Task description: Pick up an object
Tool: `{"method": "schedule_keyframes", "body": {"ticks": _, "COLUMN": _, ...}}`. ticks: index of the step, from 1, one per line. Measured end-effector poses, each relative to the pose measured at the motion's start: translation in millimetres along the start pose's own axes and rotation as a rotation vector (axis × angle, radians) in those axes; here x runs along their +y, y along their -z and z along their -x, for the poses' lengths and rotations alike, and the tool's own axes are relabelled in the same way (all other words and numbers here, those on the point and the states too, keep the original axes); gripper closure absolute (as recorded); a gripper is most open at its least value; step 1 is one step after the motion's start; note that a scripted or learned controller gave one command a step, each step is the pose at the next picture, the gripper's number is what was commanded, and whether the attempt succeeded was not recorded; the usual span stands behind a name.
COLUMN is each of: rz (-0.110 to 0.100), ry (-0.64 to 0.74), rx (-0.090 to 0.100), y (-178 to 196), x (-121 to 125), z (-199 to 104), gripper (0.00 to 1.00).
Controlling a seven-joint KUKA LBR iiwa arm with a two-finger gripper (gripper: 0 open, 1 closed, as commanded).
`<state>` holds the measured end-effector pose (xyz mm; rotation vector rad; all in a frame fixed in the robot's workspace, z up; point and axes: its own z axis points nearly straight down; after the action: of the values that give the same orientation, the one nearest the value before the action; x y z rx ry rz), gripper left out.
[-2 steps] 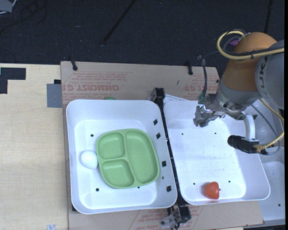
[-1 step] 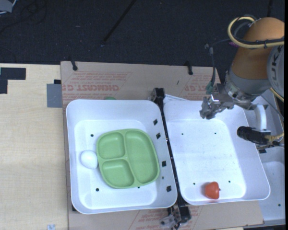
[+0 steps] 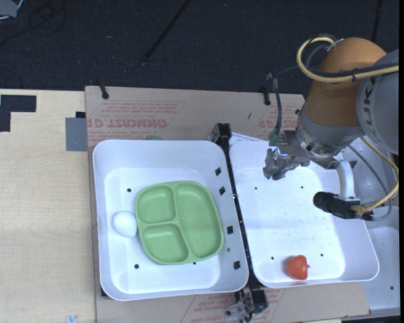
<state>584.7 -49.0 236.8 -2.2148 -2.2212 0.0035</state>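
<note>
A small red-orange object (image 3: 297,267), like a tomato, lies near the front edge of the right bin (image 3: 283,227). A white egg-like ball (image 3: 124,223) rests in the left bin (image 3: 114,173) against the left side of a green three-section plate (image 3: 179,221). My gripper (image 3: 274,167) hangs over the back left part of the right bin, far from the red object. Nothing shows between its fingers, and they are too small and dark to read.
A black divider (image 3: 230,207) runs between the two bins. A black cylindrical part (image 3: 334,204) juts over the right side of the right bin. Cardboard lies under the bins; a wooden benchtop (image 3: 34,207) extends to the left.
</note>
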Motion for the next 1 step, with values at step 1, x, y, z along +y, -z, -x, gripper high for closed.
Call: {"method": "schedule_keyframes", "body": {"ticks": 1, "rz": -0.001, "ry": 0.001, "rx": 0.000, "y": -6.7, "x": -20.4, "z": -58.3, "gripper": 1.00}}
